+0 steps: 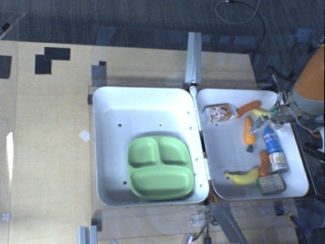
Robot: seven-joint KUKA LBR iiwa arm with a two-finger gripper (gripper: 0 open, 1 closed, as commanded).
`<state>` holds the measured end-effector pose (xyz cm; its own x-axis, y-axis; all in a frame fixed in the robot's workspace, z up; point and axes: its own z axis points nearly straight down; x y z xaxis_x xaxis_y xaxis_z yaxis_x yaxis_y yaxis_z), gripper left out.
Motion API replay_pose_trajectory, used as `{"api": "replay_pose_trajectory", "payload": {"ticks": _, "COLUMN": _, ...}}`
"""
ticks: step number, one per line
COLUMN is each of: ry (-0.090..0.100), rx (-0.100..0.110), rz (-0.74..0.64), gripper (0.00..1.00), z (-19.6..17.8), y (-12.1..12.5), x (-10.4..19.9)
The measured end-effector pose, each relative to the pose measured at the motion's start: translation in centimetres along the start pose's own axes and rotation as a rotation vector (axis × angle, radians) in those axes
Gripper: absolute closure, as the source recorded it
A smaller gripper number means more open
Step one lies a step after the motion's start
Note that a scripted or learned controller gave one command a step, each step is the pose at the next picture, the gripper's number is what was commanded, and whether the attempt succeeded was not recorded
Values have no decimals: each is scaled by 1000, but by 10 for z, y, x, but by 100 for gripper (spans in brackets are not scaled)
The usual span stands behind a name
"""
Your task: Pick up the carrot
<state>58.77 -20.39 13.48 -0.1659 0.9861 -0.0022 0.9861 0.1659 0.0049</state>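
The carrot (248, 131) is a small orange piece with a green stem end pointing toward the front. It lies near the middle of the right bin (223, 151). My gripper (262, 127) reaches in from the right and hangs low just right of the carrot, close to it, above the top of a blue bottle (272, 147). Nothing can be seen held in it. The grey arm with its orange band (310, 83) rises at the right edge.
The right bin also holds a brown-and-white packet (219, 113), an orange-red sausage (249, 107), a yellow piece (259, 113), a banana (242, 177), a red item (264, 161) and a grey-green block (270, 184). A green divided plate (160, 168) lies in the left bin (117, 116).
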Motion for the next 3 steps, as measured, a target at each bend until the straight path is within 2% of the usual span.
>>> {"api": "replay_pose_trajectory", "payload": {"ticks": 1, "ry": 0, "rx": -6, "rz": 134, "gripper": 0, "z": 46, "y": -3, "x": 56}}
{"api": "replay_pose_trajectory", "payload": {"ticks": 2, "ry": 1, "rx": -13, "rz": 131, "gripper": 100, "z": 33, "y": 0, "x": 57}}
{"api": "replay_pose_trajectory", "payload": {"ticks": 3, "ry": 0, "rx": -1, "rz": 195, "gripper": 100, "z": -24, "y": 13, "x": 61}}
